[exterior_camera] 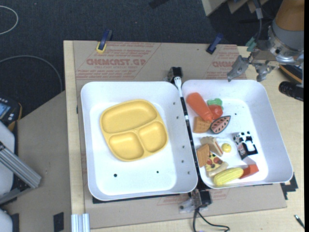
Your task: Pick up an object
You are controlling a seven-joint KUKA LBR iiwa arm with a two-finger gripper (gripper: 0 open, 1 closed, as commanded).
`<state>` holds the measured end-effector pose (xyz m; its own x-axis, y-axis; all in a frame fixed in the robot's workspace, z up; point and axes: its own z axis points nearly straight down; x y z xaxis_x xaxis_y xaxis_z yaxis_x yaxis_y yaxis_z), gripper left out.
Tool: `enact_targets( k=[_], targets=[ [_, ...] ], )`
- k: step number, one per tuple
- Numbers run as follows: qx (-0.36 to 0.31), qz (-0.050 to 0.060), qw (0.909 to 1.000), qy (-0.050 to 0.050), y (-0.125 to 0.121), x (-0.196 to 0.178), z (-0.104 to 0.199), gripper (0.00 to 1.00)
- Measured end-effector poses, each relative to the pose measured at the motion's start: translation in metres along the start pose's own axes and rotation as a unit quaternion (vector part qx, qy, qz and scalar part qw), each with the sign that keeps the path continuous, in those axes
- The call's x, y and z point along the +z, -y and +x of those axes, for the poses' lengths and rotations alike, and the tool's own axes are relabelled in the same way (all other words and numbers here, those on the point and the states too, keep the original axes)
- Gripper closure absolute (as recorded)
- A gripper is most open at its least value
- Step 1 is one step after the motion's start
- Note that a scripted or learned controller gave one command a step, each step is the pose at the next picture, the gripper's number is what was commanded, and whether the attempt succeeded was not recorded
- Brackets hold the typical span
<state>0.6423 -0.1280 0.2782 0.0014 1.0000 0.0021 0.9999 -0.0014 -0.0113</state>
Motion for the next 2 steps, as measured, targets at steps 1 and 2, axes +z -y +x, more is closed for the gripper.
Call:
enact_targets(
  k=[1, 2],
  targets=[
    [-0.001, -0.005, 1.0, 0.001, -0.002, -0.006, 0.0, 0.0],
    [0.0, -0.002, 1.0, 0.001, -0.007, 0.052, -0.008, 0.0]
  ],
)
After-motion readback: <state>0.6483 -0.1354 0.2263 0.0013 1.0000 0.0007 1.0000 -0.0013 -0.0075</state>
